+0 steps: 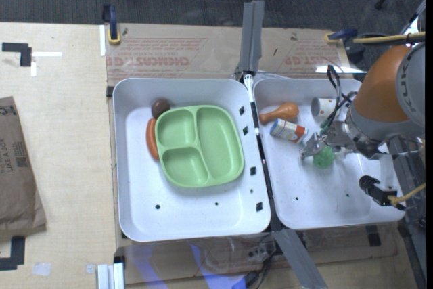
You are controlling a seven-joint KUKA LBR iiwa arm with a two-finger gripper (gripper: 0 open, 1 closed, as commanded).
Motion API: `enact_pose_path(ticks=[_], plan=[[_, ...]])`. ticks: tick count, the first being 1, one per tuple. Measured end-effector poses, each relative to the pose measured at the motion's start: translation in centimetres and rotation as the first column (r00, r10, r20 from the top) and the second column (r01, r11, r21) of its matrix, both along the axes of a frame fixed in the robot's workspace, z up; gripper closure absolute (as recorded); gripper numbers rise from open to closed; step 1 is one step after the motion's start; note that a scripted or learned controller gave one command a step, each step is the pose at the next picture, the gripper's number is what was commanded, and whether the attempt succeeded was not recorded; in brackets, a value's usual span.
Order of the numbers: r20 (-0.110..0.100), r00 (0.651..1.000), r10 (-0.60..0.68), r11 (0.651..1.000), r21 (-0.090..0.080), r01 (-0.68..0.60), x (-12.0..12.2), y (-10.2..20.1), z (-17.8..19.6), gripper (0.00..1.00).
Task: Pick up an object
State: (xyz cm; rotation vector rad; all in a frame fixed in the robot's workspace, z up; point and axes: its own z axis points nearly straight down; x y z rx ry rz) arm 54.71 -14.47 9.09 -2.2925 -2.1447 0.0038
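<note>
The green divided tray [200, 144] in the left bin [135, 203] serves as the marker. Tucked against its left rim lie an orange sausage-shaped piece [151, 139] and a dark brown ball [160, 107]. To the tray's right, across the divider, the right bin [318, 210] holds an orange gourd-like toy [279, 112], a small labelled bottle [287, 130] just below it, and a white cup [323, 107] further right. Further right again the gripper [316, 147] sits low over a green leafy object [324, 158], which lies touching it on its lower right side. Whether the jaws are apart or closed on anything cannot be told. The green object looks the likeliest target.
</note>
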Motion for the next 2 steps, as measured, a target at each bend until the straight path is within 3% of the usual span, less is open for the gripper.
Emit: enact_pose_path(ticks=[1,2], plan=[[0.001,1.0,-0.002,1.0,-0.001,0.002,0.0,-0.1,0.9,1.0],[0.001,0.999,0.033,0.999,-0.001,-0.033,-0.1,6.1,14.3,1.0]])
